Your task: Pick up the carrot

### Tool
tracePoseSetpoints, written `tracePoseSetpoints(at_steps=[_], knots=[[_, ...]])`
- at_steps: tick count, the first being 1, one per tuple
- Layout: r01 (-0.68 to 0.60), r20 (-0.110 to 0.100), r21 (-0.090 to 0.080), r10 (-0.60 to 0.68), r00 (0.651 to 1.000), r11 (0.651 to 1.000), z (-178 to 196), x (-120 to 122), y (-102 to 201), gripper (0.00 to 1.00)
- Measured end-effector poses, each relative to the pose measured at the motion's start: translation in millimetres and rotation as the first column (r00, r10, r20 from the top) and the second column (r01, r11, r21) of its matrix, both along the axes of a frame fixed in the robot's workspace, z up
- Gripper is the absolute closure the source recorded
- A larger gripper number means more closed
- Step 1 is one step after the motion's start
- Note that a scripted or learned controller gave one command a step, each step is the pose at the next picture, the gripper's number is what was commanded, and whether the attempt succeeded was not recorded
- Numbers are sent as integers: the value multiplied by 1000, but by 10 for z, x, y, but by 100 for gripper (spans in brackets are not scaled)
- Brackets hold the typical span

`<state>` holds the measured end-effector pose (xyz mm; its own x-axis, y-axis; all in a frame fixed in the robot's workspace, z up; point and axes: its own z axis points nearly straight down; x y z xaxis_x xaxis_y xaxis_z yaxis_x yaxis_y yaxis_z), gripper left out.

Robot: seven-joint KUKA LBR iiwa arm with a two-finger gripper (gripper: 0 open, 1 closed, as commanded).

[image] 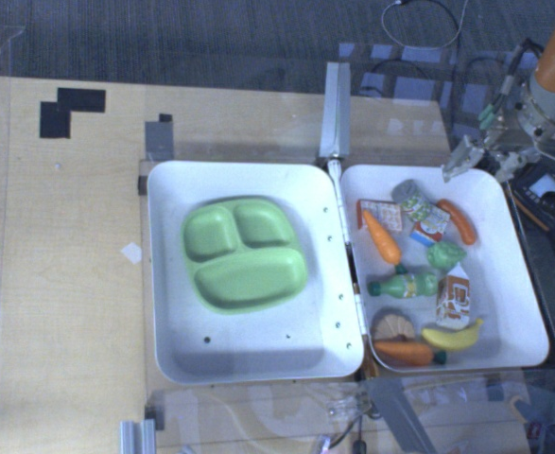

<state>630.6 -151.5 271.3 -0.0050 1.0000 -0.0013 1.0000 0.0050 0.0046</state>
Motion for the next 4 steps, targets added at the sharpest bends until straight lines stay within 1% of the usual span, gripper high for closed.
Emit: tracePoseSetpoints(at_steps=[1,2,3,4], knots=[[-43,0,1,43,999,999,-1575,15,119,0],[85,31,-7,-84,996,996,-1729,-263,487,0],[150,33,-3,-149,988,989,-1728,-350,631,0],[87,36,-3,-87,996,996,-1729,-606,662,0]])
